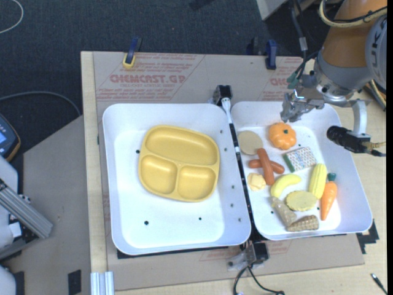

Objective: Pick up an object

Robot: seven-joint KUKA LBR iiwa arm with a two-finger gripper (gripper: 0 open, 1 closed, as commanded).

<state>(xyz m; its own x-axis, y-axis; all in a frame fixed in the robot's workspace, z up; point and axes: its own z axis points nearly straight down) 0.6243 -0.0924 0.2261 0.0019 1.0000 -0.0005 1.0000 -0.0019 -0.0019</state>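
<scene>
Two shallow white bins sit side by side on the bench, the left bin (116,165) holding a yellow divided plate (178,163) with three compartments, lying flat near its middle. The right bin (356,208) carries a scatter of toy food. Near its far side lies an orange pumpkin (282,136) with a small green stem, and just to its left a flat tan cookie (249,142). Below these, two sausages (265,161) lie crossed over each other, with a pale cheese cube (256,180) just beside them. A small patterned packet (299,158) rests at a tilt near the middle of the bin. Nearer the front edge a banana (285,184) leans against a round yellow slice (301,200), an ear of corn (317,179) lies lengthwise beside them, and a carrot (328,200) with a green top points toward the front corner. A brown waffle cone (295,219) lies at the very front. The grey arm reaches in from the right — its gripper (288,117) hangs over the far part of the right bin, just above and beside the pumpkin, its dark fingertips close to the fruit's top. Whether the claw is spread or pressed together cannot be told from this angle — nothing shows between its tips.
</scene>
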